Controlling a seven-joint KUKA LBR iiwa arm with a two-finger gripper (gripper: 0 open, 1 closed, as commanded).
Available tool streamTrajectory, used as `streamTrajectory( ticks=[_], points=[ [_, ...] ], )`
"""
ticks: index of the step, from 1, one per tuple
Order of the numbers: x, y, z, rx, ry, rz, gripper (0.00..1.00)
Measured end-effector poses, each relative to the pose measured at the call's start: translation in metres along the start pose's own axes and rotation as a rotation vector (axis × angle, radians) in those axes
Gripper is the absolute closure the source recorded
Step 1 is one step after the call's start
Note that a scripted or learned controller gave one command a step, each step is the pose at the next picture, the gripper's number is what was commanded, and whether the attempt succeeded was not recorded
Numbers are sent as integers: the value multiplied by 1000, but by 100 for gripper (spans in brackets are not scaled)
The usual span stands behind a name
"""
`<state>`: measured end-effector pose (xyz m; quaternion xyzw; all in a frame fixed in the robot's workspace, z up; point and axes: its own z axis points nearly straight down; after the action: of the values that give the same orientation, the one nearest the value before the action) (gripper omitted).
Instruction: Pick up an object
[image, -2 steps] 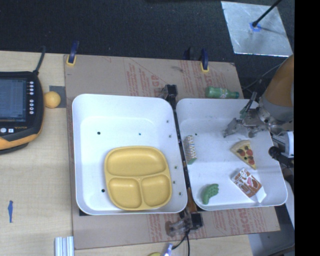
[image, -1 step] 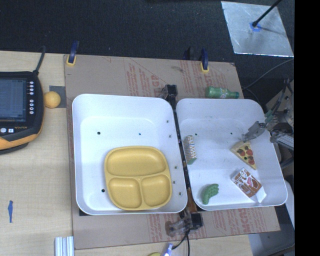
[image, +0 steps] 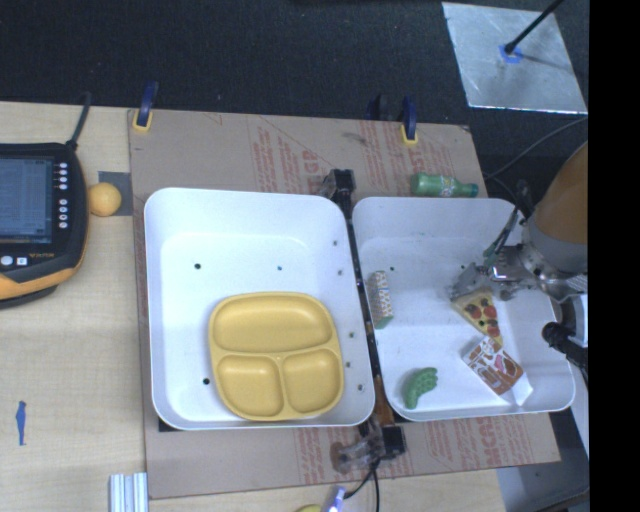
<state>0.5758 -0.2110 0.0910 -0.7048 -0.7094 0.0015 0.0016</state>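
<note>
At far left, a teach pendant (image: 32, 225) with a grey screen and orange trim lies on the wooden bench (image: 70, 400); just beside it on its right sits a small orange ball (image: 104, 198). A brown board (image: 300, 150) is held to the bench by blue clamps (image: 146, 105) along its far edge and carries both bins.

Left bin (image: 250, 225): a yellow divided tray (image: 277, 354) with three compartments rests in the near half, flat on the floor.

Right bin (image: 420, 225): a small striped packet (image: 379, 297) lies against the wall shared with the left bin. A green toy (image: 419, 386) lies near the front edge. Farther right, a printed card (image: 480, 314) with red spots lies on the floor, and a red-and-white packet (image: 493, 365) lies near the front right corner (apart from the card). A green bottle (image: 444, 185) lies on its side on the board just behind this bin.

At right, my pincer (image: 487, 281) is low over the right bin, its metal tip touching or just above the upper edge of the printed card. Whether my pincer is apart or together I cannot tell; nothing is visibly gripped.
</note>
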Motion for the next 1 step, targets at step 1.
streamTrajectory(
  ticks=[1],
  points=[
    [2, 71, -54, -4, 1, 3, 0]
  ],
)
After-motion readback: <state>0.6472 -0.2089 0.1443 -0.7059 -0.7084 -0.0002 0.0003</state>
